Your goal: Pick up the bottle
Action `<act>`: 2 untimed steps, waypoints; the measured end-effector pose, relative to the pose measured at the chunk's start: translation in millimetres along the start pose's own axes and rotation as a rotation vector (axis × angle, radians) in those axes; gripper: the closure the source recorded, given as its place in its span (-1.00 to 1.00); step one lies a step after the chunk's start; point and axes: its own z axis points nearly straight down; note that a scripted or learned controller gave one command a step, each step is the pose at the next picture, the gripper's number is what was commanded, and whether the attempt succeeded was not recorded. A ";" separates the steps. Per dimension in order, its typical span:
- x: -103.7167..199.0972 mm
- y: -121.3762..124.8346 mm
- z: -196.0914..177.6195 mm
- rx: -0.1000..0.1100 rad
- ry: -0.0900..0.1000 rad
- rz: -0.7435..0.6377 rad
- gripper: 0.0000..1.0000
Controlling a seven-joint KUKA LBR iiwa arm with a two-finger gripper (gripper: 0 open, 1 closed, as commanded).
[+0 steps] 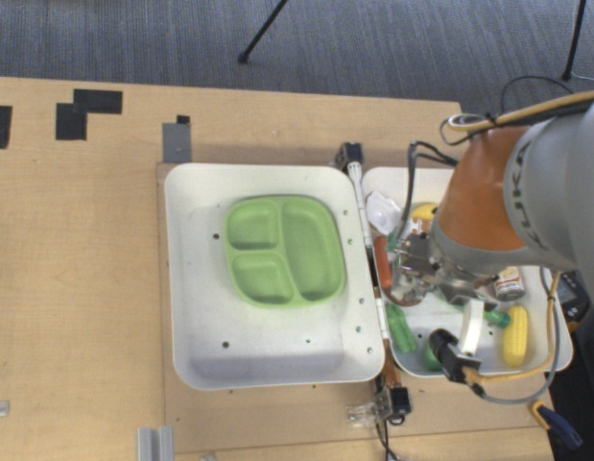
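Bottle (509, 283), a small one with a pale label, lies in the right-hand bin (562, 353) toward that bin's far right side, just beside the arm's wrist. Both white bins sit side by side on a pale wooden tabletop (76, 286), which carries a few black patches (85, 111) near its far left corner. Beyond the tabletop is grey ribbed carpet (133, 17), crossed by the thin black leg of a stand (273, 17).

The grey arm with its orange band (479, 195) covers most of the right-hand bin, so the bottle is partly hidden and its shape is hard to make out. The gripper (409, 275) hangs low over the left part of that bin, well apart from the bottle; whether it is released or clenched I cannot tell, as the wrist blocks the view.

Around it lie a clear plastic thing (381, 209), an orange stick (381, 262) along the bin's left wall, a green piece (400, 329) and a yellow piece (515, 336) close to the bottle. The left-hand bin (196, 353) holds a green divided plate (282, 251).
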 end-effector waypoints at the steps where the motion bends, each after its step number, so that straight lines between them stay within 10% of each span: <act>1: 71.5 -16.5 0.3 0.001 0.000 -0.122 1.00; 2: 103.1 -23.4 -23.7 0.002 -0.001 0.034 1.00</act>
